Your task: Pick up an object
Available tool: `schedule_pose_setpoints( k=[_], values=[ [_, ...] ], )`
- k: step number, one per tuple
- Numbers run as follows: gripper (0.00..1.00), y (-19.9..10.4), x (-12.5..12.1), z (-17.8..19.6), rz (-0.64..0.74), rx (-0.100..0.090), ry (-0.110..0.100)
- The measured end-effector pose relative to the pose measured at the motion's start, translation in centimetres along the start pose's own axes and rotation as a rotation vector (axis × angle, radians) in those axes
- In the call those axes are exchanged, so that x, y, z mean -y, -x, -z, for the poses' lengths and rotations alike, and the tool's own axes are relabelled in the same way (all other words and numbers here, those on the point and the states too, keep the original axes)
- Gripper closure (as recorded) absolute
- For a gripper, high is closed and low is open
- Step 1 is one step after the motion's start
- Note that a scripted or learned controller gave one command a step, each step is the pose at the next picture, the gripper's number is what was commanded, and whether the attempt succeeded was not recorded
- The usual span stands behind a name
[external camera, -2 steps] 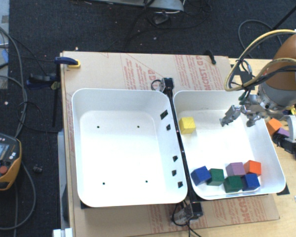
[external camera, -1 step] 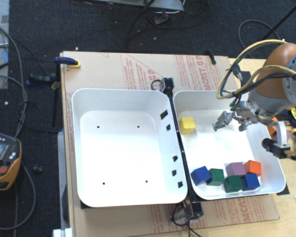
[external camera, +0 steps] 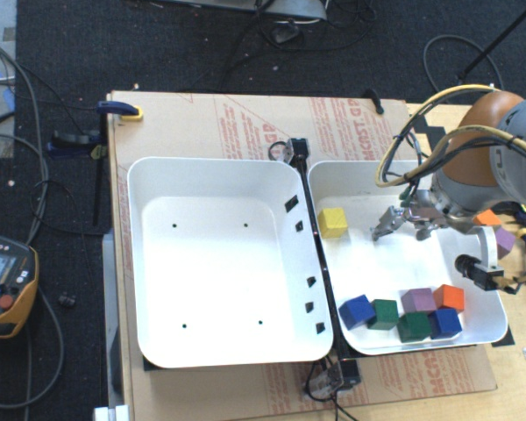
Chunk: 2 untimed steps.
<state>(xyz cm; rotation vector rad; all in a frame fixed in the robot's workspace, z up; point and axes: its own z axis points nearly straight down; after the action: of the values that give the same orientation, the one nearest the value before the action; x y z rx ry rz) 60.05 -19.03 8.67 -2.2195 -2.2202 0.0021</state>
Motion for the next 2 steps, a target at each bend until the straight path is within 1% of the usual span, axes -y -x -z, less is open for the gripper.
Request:
schedule_pose_setpoints(
  k=[1,2],
  values=[
    [1.0,0.0,-0.1,1.2,0.0,0.001,0.003],
    [1.0,-0.1,-0.7,5.6,0.0,0.001,0.006]
  ],
)
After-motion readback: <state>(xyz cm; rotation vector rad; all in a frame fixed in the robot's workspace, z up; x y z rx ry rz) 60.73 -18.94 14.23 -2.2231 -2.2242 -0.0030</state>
